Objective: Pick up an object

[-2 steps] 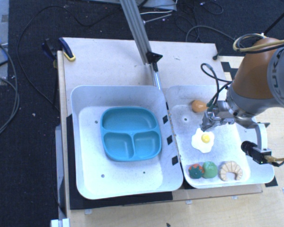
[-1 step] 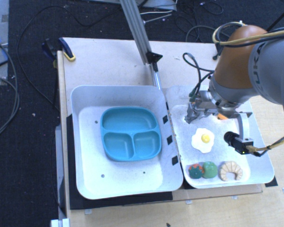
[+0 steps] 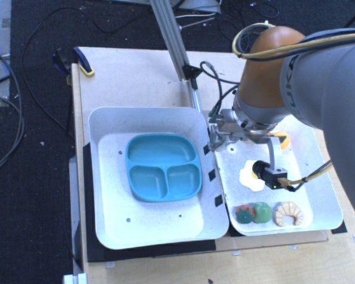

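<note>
Reaching in from the frame's right, the grey arm bends down over the right bin. Whether the claw is spread cannot be told. Egg mid-bin; croissant and green ball at its lower edge.

The left bin and right bin sit side by side on the pale bench, a clamp at its corner.

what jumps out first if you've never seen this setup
A blue tray with three compartments lies in the middle of the left bin. The grey arm, with its orange band, looms over the right bin. There, a croissant and green pieces line the near edge, with an egg just behind.
</note>
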`<control>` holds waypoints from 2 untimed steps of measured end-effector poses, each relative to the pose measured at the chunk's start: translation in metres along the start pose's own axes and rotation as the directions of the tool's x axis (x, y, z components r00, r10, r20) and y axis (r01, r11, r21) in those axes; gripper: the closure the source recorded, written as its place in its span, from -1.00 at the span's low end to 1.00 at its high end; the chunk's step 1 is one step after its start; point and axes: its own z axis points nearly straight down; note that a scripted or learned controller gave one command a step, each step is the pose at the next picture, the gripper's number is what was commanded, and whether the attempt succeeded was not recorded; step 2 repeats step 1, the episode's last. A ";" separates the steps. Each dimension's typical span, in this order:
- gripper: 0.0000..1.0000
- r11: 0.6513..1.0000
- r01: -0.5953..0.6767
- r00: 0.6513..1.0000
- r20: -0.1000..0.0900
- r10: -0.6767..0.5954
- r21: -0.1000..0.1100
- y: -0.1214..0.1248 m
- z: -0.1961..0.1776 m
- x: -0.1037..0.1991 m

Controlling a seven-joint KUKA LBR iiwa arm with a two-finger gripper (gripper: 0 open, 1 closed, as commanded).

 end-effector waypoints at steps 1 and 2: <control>1.00 1.000 0.000 1.000 0.000 0.000 -0.002 0.029 0.002 0.050; 1.00 1.000 0.000 1.000 0.000 0.000 -0.002 0.029 0.002 0.050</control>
